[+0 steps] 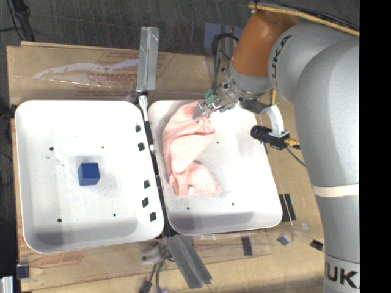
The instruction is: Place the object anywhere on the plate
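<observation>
At the near edge of the bench, the two white bins sit side by side on brown cardboard, split by a grey divider bar (148,163). The left bin (36,182) carries a small blue cube (89,173), resting flat on the floor left of centre, well apart from the arm. The right bin (244,188) holds a crumpled pink cloth (186,151), whose long axis runs from the near-left of that bin up toward its far edge. At that far end the gripper (208,107) sits at the cloth's upper corner, and the fabric seems drawn up to it, but whether the jaws are closed on the fabric or merely touching it cannot be told from this slant. No plate can be picked out. Judging by the layout, the cloth lies just below and left of the jaws, trailing toward the camera, so any lift would likely drag the long tail along.
</observation>
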Robot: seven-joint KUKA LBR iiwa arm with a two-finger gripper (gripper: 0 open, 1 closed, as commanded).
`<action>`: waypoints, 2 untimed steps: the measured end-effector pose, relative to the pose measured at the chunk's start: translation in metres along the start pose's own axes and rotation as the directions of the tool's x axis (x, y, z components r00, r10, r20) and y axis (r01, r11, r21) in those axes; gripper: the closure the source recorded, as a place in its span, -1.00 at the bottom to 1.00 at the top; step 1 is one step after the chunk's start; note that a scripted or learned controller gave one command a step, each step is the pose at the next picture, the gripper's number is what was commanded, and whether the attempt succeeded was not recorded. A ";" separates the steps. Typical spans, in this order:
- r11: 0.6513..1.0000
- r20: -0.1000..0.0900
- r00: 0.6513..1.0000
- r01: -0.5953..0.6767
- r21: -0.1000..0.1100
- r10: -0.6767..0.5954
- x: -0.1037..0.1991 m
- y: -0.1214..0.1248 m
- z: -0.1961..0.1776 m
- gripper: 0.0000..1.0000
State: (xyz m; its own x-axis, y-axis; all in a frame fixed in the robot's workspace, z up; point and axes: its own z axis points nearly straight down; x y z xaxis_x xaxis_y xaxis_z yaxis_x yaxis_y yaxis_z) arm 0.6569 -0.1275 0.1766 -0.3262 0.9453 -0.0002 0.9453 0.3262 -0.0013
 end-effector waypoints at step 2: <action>0.916 -0.002 0.916 0.400 0.002 -0.400 0.049 0.011 -0.060 1.00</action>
State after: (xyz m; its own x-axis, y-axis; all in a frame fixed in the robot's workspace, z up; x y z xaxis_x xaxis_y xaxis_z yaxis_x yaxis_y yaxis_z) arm 0.6510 -0.0777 0.2370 -0.6774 0.7356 0.0021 0.7356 0.6774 -0.0029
